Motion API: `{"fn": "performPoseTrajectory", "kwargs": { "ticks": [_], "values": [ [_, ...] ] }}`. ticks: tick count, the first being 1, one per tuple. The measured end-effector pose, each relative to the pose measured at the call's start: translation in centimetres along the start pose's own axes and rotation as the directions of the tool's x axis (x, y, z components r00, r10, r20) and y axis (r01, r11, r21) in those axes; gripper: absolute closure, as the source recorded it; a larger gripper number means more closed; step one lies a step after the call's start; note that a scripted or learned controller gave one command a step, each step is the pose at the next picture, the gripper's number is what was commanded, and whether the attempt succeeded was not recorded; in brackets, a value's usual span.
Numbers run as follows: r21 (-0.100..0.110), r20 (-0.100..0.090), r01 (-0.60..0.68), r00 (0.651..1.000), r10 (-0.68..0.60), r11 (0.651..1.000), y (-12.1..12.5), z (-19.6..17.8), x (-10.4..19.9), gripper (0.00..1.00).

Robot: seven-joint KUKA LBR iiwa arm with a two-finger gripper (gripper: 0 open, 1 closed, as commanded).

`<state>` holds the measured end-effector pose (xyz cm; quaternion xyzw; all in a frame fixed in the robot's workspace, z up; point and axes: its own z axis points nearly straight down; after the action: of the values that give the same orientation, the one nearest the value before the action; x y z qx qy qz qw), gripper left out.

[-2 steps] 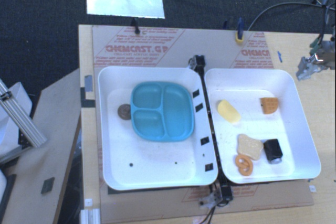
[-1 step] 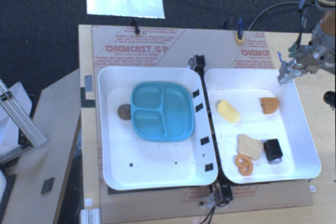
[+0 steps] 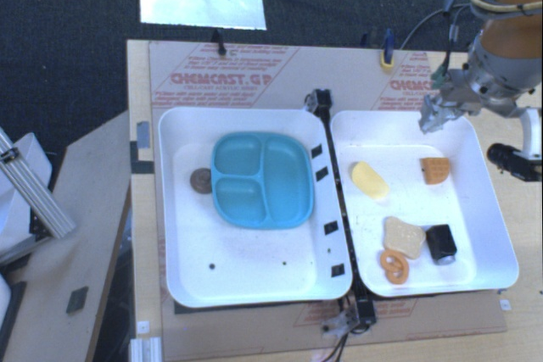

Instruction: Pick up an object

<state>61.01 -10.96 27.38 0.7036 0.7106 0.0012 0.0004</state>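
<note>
My hand (image 3: 430, 119) hangs over the far rim of the right bin (image 3: 492, 216), near its upper corner. The metal fingers point down and left; the view is too small and blurred for me to tell whether they are apart or together. Nothing shows between them, and they touch none of the objects.

Right bin, shallow white plastic with smooth rounded walls:
- pale yellow block (image 3: 369, 180), soft-edged, oblong, lying at a slant near the middle.
- orange-brown wedge (image 3: 435, 170), matte, toward the far right, closest of the pieces to my hand yet apart from it.
- tan bread-like slice (image 3: 404, 236), rough-looking, roughly square.
- orange pretzel-shaped piece (image 3: 394, 265), looped, touching the slice's near edge.
- small black block (image 3: 440, 242), glossy, just beside the slice on its right.

Left bin (image 3: 182, 267), same white plastic: a light blue divided plate (image 3: 260, 180), three compartments, rounded corners, smooth. A small round brownish disc (image 3: 201, 180) sits against the plate's left edge, possibly a lid or coin-like piece.

Both bins rest on a clear sheet with red print over the wooden bench (image 3: 102, 174).
</note>
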Motion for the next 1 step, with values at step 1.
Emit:
{"fn": "performPoseTrajectory", "kwargs": {
  "ticks": [1],
  "values": [
    [0.000,0.000,0.000,1.000,0.000,1.000,0.25,-0.15,4.92,1.00]
  ]
}}
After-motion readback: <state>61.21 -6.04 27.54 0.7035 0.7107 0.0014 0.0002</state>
